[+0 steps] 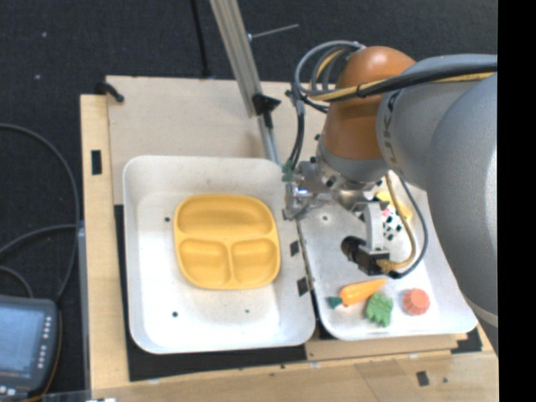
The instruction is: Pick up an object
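An orange toy carrot (pixel 362 291) lies near the front of the right bin (pixel 328 234). A green leafy toy (pixel 379 308) sits just right of it, and a red-orange round toy (pixel 416 301) lies further right. My gripper (pixel 296 198) hangs over the right bin's far left edge, close to the wall between the two bins, well behind these toys. Nothing shows in its grasp. A yellow three-compartment plate (pixel 226 241) lies in the middle of the left bin (pixel 138 224).
The grey arm with its orange band (pixel 368 82) covers the back and right of the right bin. A slanted aluminium rail (pixel 239 48) rises behind the bins. A screen (pixel 25 342) sits off the bench at lower left.
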Tool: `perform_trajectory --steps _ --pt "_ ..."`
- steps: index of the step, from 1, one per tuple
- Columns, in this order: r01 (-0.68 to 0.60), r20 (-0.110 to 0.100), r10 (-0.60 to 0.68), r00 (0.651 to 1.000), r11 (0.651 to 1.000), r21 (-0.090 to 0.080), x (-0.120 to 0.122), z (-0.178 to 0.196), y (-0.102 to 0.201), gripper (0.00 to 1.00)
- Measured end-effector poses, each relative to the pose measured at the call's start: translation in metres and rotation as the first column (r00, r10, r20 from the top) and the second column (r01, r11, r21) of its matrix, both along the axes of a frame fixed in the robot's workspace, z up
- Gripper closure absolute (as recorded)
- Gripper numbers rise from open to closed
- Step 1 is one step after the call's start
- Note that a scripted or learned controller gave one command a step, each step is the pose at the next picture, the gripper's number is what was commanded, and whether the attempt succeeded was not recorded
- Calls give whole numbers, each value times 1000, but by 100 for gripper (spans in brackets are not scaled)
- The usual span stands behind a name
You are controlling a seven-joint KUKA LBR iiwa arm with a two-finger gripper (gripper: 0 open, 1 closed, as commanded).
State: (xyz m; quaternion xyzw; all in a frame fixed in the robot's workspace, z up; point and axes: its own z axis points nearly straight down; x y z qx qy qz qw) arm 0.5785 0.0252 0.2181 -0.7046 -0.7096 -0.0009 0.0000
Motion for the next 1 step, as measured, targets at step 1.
perform_trajectory --steps 1 --pt "0 0 0 1000 1000 1 26 0 50 100"
